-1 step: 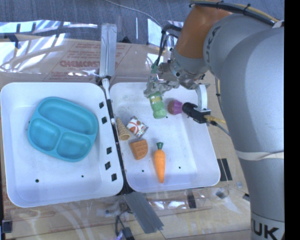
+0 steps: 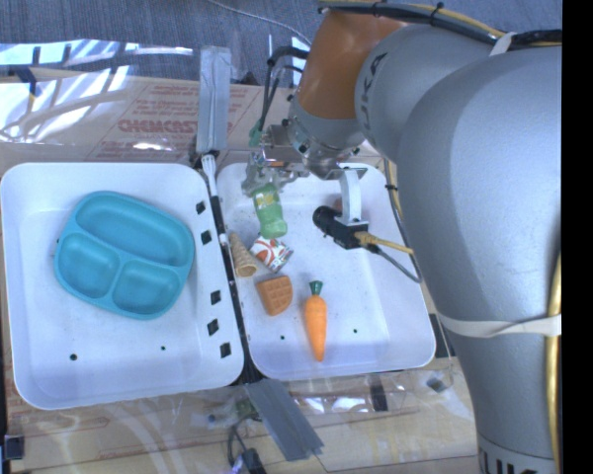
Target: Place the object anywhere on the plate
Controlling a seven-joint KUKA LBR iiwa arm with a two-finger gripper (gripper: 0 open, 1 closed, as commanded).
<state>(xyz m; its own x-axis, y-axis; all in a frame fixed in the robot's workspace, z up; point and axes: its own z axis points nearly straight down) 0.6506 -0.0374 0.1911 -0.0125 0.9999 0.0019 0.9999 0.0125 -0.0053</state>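
Note:
A blue three-compartment plate [image 2: 124, 253] lies in the left bin [image 2: 40, 363]. In the right bin [image 2: 385, 334] my gripper [image 2: 261, 171] hangs low over the far left corner. A small green bottle [image 2: 269, 212] lies right under it, its top reaching the gripper's tip. Whether the gripper has hold of the bottle is hidden by the wrist. Nearer the front lie a red and white can [image 2: 272, 254], an ice cream cone [image 2: 242, 256], an orange waffle-like piece [image 2: 275, 294] and a toy carrot [image 2: 316, 327].
The bulky grey arm [image 2: 455, 166] covers the right bin's far right part. A black fitting with a yellow cable [image 2: 344, 229] hangs beside the bottle. The divider with black clips [image 2: 220, 275] runs between the bins. Cardboard and a taped strip [image 2: 213, 97] lie behind them.

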